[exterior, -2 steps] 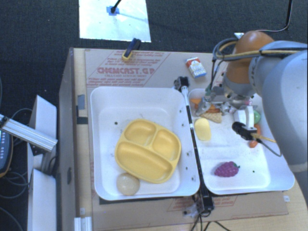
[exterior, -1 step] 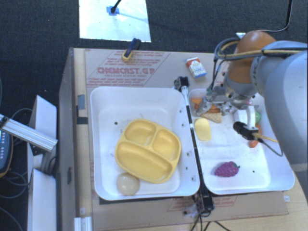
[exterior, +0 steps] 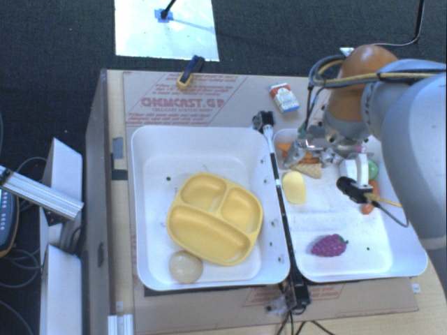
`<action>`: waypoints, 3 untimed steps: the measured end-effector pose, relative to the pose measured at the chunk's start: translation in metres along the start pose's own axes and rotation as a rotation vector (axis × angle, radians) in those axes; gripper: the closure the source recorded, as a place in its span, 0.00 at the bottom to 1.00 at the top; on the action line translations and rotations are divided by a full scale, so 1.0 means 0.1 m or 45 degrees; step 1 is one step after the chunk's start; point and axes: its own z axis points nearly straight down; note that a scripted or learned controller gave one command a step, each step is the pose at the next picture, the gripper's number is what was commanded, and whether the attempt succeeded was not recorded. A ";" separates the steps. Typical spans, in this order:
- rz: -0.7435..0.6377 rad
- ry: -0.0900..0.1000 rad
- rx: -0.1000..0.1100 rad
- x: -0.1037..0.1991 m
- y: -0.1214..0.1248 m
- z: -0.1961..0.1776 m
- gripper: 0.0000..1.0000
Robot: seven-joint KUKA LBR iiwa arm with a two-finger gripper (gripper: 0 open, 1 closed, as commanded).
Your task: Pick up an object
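Observation:
My gripper (exterior: pixel 312 149) hangs low over the far left part of the right bin (exterior: pixel 363 257), under the orange band of the arm. Just below it lie a tan waffle-like piece (exterior: pixel 308 168) and an orange item (exterior: pixel 286 149), partly hidden by the gripper. A pale yellow lemon-shaped object (exterior: pixel 294 187) rests near the bin's left wall, and a purple bunch of grapes (exterior: pixel 329 245) lies toward the front. A green item (exterior: pixel 373 168) and a small red-orange piece (exterior: pixel 368 207) sit at the right, half covered by the arm.
The left bin (exterior: pixel 150 187) holds a yellow divided plate (exterior: pixel 215 216) and a pale ball (exterior: pixel 186 266). Behind the bins lie a small red and white carton (exterior: pixel 284 98) and a yellow-black tool (exterior: pixel 188 72). A black cable end (exterior: pixel 351 187) hangs over the right bin.

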 end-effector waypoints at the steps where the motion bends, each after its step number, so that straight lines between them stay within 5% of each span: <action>1: -0.003 0.001 0.005 0.00 -0.01 -0.10 1.00; 2: 0.000 0.000 -0.028 -0.56 -0.33 -0.03 1.00; 3: 0.000 0.002 -0.028 -0.52 -0.63 -0.02 1.00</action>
